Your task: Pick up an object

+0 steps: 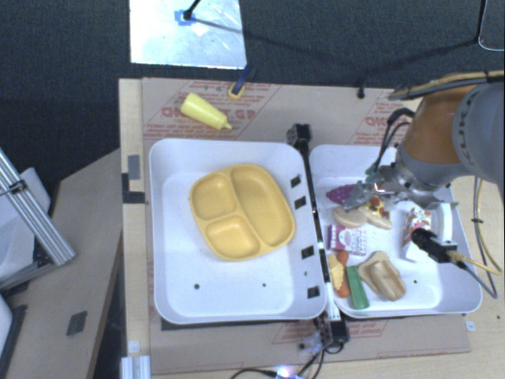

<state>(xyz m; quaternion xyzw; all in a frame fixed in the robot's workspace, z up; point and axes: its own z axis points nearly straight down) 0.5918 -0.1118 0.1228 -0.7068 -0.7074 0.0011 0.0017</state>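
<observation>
The right bin (458,290) holds several toy foods. Among them are a purple piece (341,192), a beige oval (349,217), a pizza-like slice (379,212), a pink and white carton (351,240), a tan bread piece (383,279), a green stick (357,292) and a red and white packet (413,227). My gripper (363,198) hangs low over the upper middle of this bin. It sits just right of the purple piece and above the beige oval. Nothing is visibly lifted.
The left bin (170,290) bears a yellow divided plate (241,210). A yellow bottle (204,110) lies on the cardboard behind the bins. A black divider with clips (314,227) runs between the bins. Cables trail at the right.
</observation>
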